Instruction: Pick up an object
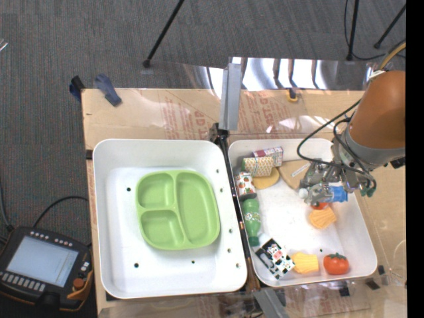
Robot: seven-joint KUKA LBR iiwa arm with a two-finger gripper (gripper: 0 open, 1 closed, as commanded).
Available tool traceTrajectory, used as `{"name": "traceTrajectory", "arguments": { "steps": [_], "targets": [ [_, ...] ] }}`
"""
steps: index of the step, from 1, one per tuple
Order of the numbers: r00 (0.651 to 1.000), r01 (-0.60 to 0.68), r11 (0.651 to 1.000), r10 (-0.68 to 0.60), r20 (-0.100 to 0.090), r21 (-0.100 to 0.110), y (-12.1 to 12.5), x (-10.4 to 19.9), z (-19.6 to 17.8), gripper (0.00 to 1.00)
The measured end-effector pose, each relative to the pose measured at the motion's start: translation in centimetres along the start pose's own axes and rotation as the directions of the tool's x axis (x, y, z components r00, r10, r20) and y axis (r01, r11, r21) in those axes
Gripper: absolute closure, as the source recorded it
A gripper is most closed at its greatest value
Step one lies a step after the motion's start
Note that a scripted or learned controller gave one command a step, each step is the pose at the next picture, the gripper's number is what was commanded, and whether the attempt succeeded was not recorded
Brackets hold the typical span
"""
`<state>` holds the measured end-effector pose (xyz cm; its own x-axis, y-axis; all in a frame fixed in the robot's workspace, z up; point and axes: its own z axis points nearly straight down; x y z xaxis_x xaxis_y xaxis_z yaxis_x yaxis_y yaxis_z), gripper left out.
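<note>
The grey arm's jaws point(320, 199) hover in the right bin point(361, 225) by its far right corner, just above an orange slice toy point(322, 218); their grip can't be told.

Both bins point(106, 177) showing white. Left one holding a pale green divided plate point(177, 209). In the right bin point(368, 240): green bottle point(251, 218), black-and-white patterned box point(275, 258), yellow ridged piece point(305, 263), red tomato point(336, 264), orange piece point(322, 218), pink-and-green carton point(263, 160).
</note>
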<state>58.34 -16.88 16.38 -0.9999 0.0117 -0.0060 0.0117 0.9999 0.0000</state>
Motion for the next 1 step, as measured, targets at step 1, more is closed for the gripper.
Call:
{"name": "traceTrajectory", "arguments": {
  "steps": [1],
  "targets": [
    [0.995, -0.104, 0.995, 0.104, -0.007, -0.002, -3.51, -3.62, 7.82, 1.0]
  ]
}}
